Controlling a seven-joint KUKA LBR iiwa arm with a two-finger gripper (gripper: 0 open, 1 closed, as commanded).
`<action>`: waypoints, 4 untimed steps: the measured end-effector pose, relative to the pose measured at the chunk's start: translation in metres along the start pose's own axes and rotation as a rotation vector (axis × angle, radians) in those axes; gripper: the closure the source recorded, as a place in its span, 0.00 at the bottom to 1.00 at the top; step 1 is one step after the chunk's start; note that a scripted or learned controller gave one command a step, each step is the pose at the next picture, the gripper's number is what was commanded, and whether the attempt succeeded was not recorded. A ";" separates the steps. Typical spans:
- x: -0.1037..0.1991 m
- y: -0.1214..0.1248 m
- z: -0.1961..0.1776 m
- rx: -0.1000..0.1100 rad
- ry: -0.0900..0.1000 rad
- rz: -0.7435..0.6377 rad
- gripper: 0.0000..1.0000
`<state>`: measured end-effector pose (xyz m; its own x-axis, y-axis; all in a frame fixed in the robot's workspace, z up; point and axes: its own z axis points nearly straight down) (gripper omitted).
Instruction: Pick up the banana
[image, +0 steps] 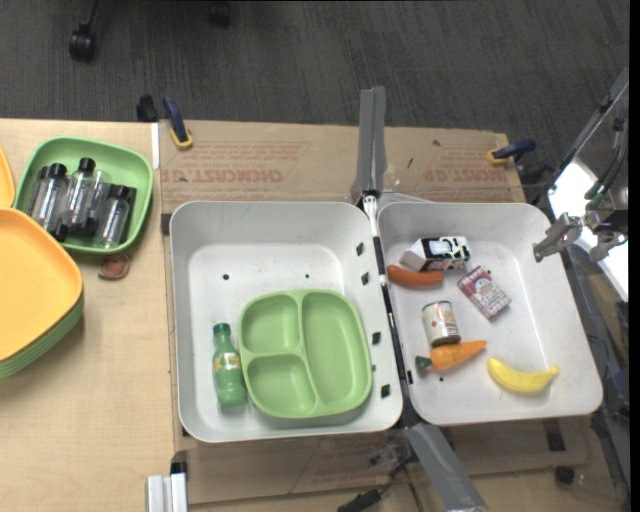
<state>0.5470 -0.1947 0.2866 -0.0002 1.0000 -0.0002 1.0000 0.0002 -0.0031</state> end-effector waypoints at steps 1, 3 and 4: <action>-0.001 0.000 -0.008 0.001 -0.001 -0.001 1.00; -0.019 0.079 -0.043 -0.001 -0.001 0.123 1.00; -0.022 0.054 -0.065 0.000 -0.001 0.275 1.00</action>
<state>0.6014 -0.2162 0.3516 0.2708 0.9626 -0.0019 0.9626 -0.2708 -0.0025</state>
